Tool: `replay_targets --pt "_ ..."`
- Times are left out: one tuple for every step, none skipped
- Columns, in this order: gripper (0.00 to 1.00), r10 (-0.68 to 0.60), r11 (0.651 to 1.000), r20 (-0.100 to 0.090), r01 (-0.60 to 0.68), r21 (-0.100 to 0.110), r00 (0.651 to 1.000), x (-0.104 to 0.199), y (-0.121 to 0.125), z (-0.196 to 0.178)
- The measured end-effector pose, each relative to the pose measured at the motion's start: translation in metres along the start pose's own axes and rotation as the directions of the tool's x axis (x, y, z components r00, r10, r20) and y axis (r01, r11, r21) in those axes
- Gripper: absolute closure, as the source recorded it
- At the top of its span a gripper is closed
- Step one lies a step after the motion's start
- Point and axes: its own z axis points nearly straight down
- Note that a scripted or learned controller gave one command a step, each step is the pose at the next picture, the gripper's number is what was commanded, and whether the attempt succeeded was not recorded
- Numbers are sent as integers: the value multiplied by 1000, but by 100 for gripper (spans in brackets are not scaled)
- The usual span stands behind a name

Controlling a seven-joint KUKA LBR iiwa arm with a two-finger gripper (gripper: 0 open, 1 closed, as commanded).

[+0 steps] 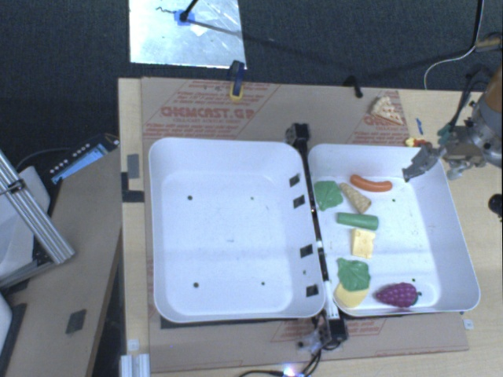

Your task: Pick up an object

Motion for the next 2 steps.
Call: replay_targets --pt "100 -4 1000 1 4 -4 1000 0 1 -11" --pt "100 -7 1000 2 7 -13 1000 21 85 -73"
